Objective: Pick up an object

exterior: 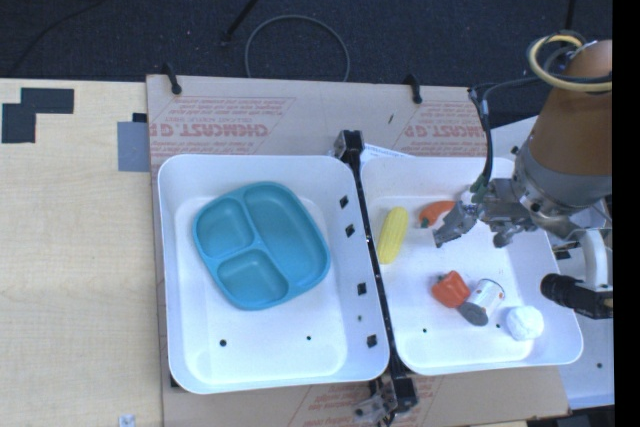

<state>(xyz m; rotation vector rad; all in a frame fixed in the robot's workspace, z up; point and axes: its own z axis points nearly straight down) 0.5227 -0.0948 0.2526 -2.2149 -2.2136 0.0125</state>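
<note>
- I am looking at the left bin (180, 215) first: a blue divided plate (262, 243) is lying in its middle, too flat to be an easy grab.
- In the right bin (560, 350), a yellow corn cob (392, 234) is lying just beside the left wall.
- I am hovering the hand (480, 223) near the bin's far edge, fingers apart and holding nothing, just beside an orange piece (436, 211).
- I am judging that piece the nearest target: centre over it, descend straight, then close.
- An orange block (450, 289), a small can (481, 300) and a white ball (522, 323) are crowding the near right corner.
</note>
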